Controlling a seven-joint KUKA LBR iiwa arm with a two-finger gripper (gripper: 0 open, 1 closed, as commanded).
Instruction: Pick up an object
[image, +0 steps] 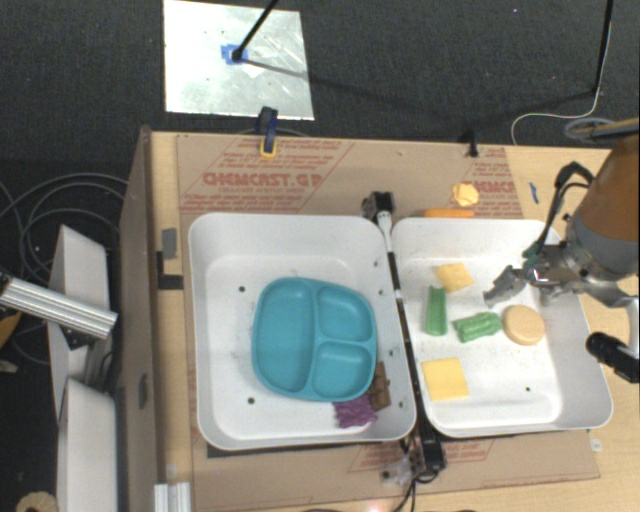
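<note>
A: In the right bin, which way does the green piece lie?
B: Lengthwise left to right, slightly tilted, knobbly, beside the tan disc.
A: And the tool?
B: Above it; grip state unclear.

The arm was a bulky grey cylinder with a broad orange band wrapped around it above the wrist. A thin black cable looped out from the upper side of the orange band and ran down along the grey section. Below the band, the wrist narrowed into a cluster of darker grey and black metal parts with small bright fittings. From that cluster the gripper projected as a slim, dark grey piece, blurred at its tip.
</note>
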